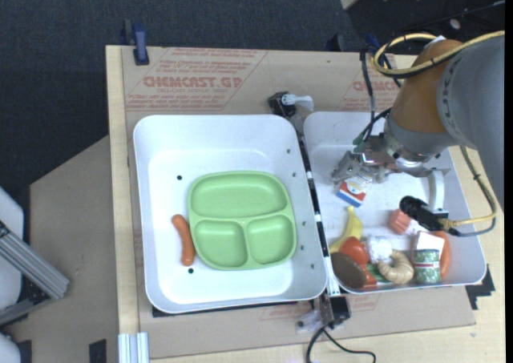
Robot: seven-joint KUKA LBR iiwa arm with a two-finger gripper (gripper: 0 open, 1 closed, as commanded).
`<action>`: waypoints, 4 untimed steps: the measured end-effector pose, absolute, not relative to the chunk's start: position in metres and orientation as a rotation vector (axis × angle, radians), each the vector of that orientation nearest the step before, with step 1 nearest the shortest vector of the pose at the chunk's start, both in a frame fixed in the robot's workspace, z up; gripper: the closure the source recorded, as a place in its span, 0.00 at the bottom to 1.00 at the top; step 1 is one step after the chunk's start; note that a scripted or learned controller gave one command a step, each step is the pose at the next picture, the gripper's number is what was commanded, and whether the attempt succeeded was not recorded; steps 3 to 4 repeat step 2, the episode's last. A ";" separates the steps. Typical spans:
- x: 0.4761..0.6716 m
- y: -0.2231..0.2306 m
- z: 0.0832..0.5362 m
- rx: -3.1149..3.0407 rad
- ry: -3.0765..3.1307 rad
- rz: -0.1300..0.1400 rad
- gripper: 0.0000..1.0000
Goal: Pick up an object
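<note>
My gripper (353, 167) hangs low over the back half of the right bin (329, 131), reaching in from the right. Just below it lies a small white carton (351, 191) with red and blue print; I cannot tell whether they touch. Nothing shows between the fingers. Toward the front of this bin sit a yellow banana (350, 225), a red tomato (355, 251), a brown oval piece (346, 270), a white lumpy item (379, 249), a tan piece (397, 272), a green-labelled can (426, 265) and an orange-red block (400, 221).
The left bin (156, 145) holds a green divided plate (240, 219) with an orange sausage (184, 239) beside its left edge. The divider (309, 193) between the bins runs just left of the gripper. The arm's grey body covers the right bin's back right.
</note>
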State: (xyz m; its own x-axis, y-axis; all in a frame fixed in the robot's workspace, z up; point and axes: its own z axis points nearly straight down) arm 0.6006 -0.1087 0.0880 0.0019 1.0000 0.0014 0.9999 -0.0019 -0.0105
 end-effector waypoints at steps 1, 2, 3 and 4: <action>0.604 -0.108 0.105 -2.223 -2.222 -0.003 1.00; 0.594 -0.001 0.190 -2.211 -2.237 -0.016 1.00; 0.594 -0.001 0.190 -2.211 -2.237 -0.016 1.00; 0.594 -0.001 0.190 -2.211 -2.237 -0.016 1.00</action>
